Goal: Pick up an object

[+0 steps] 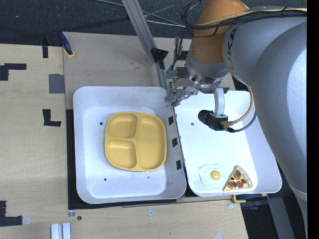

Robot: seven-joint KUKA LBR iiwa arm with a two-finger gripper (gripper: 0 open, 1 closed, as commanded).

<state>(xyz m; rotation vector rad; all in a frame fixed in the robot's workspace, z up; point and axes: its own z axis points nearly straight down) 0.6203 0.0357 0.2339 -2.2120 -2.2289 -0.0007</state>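
Observation:
A yellow divided plate (pixel 135 141) lies in the middle of the left bin (pixel 89 183). In the right bin (pixel 224 148), a toy fried egg (pixel 211 174) and a pizza slice (pixel 238 179) rest side by side near the front edge. My gripper (pixel 174 93) hangs over the far end of the strip between the two bins, well apart from the plate, the egg and the slice. Nothing shows in its grasp.
The grey arm and its orange band (pixel 218 26) cover the back right of the right bin. A black fitting with a cable (pixel 214 120) hangs off the wrist over that bin. A slanted metal pole (pixel 142 29) crosses the bench behind the bins.

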